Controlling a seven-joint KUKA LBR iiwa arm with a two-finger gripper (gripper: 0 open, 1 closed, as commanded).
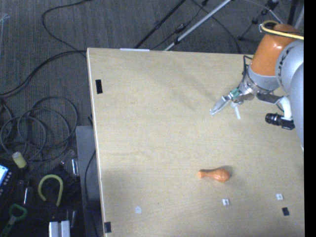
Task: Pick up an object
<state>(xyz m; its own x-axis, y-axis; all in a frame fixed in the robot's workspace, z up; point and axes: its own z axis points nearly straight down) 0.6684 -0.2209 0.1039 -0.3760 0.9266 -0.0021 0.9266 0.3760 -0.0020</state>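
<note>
The pincer [226,107] hangs over the right part of the wooden board [158,132], its two thin fingers spread apart with nothing between them. The grey arm [284,68], with its orange band, comes in from the right edge. Below the pincer, well apart from it, lies one orange pear-shaped object [215,175] flat on the board, with bare wood all around it and nothing between it and the pincer. Near the board's lower right sit three small markers [225,201]. Cables [39,127] coil on the floor to the left.
</note>
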